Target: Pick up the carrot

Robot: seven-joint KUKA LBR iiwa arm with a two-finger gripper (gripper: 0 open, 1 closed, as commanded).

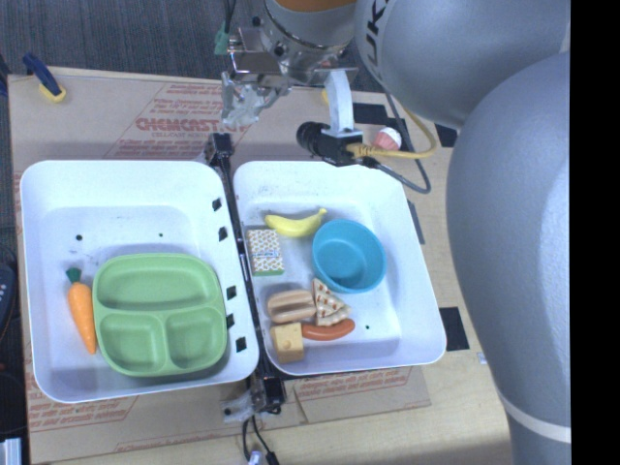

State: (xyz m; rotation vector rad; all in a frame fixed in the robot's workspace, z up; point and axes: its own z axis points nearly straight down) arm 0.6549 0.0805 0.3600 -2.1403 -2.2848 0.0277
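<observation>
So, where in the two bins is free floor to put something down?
Left bin: bare floor behind the green tray. Right bin: a bare strip behind the banana. Crowded: the right bin's front, and the carrot squeezed between tray and wall.

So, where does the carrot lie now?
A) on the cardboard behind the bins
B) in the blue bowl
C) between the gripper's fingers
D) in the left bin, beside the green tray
D: the carrot lies on the left bin floor, just left of the green tray.
</observation>
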